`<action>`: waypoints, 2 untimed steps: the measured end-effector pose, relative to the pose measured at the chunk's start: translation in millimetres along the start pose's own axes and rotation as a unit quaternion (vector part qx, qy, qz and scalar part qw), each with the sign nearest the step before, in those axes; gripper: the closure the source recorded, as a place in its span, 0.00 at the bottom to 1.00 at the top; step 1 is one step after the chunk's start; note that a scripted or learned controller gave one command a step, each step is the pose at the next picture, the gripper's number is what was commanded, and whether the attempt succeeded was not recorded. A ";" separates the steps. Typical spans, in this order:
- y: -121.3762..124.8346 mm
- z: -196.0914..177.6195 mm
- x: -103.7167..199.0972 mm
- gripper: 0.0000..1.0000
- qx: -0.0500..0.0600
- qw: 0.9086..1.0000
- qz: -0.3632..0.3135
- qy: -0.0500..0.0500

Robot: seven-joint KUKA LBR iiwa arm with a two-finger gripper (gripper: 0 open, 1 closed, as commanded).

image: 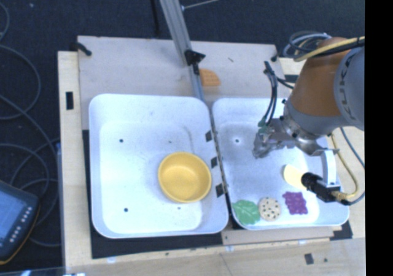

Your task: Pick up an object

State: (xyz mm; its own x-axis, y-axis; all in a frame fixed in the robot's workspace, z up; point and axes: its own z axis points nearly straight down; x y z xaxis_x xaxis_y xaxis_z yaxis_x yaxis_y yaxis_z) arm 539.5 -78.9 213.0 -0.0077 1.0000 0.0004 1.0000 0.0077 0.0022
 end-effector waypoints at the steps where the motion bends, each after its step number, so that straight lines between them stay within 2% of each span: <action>1: 12.5 -9.4 45.2 1.00 0.000 1.000 0.000 0.000; 2: 41.3 -7.0 99.0 1.00 0.000 1.000 0.000 0.001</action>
State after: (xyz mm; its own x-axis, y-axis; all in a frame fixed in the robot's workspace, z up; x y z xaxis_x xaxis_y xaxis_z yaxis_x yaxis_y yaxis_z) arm 580.0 20.4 220.2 -0.0084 1.0000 0.0017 1.0000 0.0084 0.0021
